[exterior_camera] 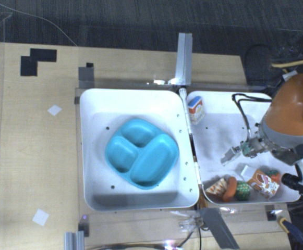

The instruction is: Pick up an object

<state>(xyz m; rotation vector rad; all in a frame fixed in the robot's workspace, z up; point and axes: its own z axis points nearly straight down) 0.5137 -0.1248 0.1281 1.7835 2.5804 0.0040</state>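
1. Reaching in from the right, the arm [292, 113] is positioned over the right bin [219, 134], with the gripper [234, 153] low above the bin's bare white floor.
2. The fingers are seen spread apart, and nothing is held between them.
3. No object is judged to have been picked so far; the grasp itself is left to be done.
4. Candidate objects are found along the near edge of the right bin: a brown and orange piece [223, 187], a green item [242, 190] touching it, and a patterned orange and white packet [263, 184] just beside.
5. A small white carton [195, 108] is leaned in the far left corner of the same bin.
6. A blue divided dish [141, 152] is seated in the left bin [96, 139], well apart from the gripper.
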